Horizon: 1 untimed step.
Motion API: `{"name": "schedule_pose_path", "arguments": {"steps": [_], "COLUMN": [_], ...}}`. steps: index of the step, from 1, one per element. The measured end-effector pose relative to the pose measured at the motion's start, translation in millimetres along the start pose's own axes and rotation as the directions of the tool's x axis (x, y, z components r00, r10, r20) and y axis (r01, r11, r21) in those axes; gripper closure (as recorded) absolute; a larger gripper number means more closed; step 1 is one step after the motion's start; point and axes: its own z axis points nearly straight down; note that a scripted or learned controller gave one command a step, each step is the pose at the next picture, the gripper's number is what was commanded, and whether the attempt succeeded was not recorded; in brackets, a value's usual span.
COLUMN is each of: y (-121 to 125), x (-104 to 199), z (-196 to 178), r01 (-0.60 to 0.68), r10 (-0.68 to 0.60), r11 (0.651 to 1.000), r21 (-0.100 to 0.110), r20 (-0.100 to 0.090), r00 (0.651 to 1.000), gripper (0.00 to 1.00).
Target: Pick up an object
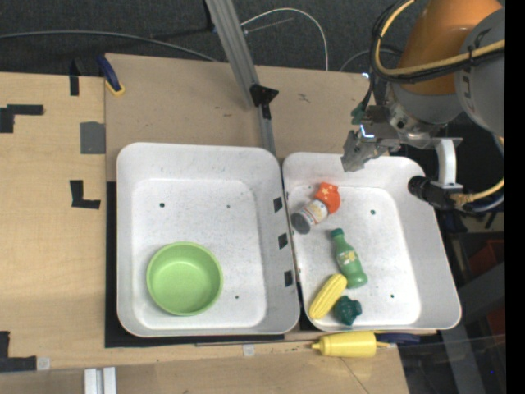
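Your gripper (358, 156) hangs over the far edge of the right bin (426, 298), with the orange band (447, 23) above it; you cannot tell from this view how it is set, and nothing shows in its grasp. The nearest things to it lie just below and to its left: an orange-red toy (328, 194) touching a small grey jar (312, 214) that lies on its side. Further below the gripper, toward the bin's near wall, lies a green bottle (349, 258), then a yellow corn cob (327, 295) touching a dark green piece (347, 310). A yellow mustard bottle (349, 345) lies outside the bin's near rim. Well off to the gripper's left, a green bowl (184, 278) sits in the left bin (131, 220).
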Motion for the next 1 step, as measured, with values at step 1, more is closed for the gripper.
{"name": "schedule_pose_path", "arguments": {"steps": [1], "y": [-0.6], "x": [49.2], "z": [0.3], "r01": [0.001], "r10": [-0.001], "r11": [1.0], "r21": [-0.001], "r20": [0.0], "r00": [1.0], "gripper": [1.0]}}
